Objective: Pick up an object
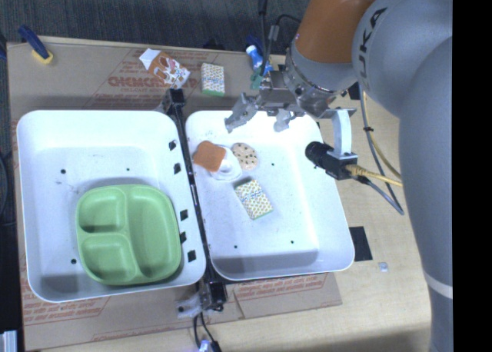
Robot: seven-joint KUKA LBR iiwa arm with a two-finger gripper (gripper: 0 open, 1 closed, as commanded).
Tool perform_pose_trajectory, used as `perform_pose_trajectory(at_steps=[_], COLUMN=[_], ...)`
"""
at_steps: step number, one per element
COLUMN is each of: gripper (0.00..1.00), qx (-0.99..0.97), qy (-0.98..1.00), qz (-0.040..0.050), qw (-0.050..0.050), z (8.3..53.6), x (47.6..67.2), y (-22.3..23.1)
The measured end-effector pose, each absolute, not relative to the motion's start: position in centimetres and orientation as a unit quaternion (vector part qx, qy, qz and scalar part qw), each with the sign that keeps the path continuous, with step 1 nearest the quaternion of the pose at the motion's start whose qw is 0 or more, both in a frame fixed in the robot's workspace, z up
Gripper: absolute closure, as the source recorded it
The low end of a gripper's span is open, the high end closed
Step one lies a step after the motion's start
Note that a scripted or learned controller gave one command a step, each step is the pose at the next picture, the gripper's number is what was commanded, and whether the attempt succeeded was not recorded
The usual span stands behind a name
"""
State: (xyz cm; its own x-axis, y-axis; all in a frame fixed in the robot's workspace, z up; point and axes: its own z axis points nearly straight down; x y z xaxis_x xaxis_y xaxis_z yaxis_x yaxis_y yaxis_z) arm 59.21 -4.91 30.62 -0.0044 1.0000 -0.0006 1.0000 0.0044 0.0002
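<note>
- The gripper (259, 117) hangs over the right bin's (323, 243) far edge, fingers spread, holding nothing.
- An orange object (208, 156), cookie (245, 155) and patterned packet (254, 198) lie below (all apart from it).

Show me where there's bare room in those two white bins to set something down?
Left bin: its far half, behind the green tray. Right bin: the near strip in front of the patterned packet. Crowded around the orange item and cookie, under the gripper.
</note>
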Motion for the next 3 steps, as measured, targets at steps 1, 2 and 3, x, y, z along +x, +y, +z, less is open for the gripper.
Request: perform_pose_trajectory(at_steps=[1, 2, 3], gripper=[0.0, 0.0, 0.0], qx=[0.705, 0.705, 0.705], qy=[0.709, 0.709, 0.709], qz=[0.0004, 0.0005, -0.0012], qw=[0.001, 0.0, 0.0], z=[31.2, 33.5, 30.5], x=[61.7, 56.6, 56.4], y=[-5.0, -3.5, -5.9])
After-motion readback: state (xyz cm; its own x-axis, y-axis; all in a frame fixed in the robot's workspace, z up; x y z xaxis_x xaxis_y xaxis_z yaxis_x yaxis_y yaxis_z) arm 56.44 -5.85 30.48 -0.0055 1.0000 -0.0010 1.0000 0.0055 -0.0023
